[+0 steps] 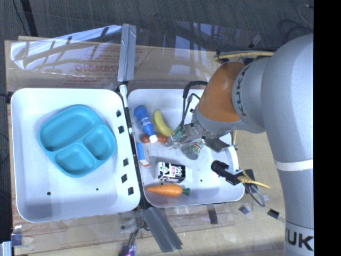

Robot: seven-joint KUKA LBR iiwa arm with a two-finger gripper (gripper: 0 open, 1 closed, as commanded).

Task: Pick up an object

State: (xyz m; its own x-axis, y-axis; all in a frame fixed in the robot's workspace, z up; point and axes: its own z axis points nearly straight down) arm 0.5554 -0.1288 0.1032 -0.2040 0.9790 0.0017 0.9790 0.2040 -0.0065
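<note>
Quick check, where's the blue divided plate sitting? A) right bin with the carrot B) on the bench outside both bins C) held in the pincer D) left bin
D: the blue divided plate lies flat in the left bin, while the carrot, banana and blue bottle lie in the right bin.

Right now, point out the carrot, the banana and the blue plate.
carrot [165,190], camera view, middle of its orange body.
banana [161,124], camera view, middle of its curve.
blue plate [78,139], camera view, central divider.
</note>
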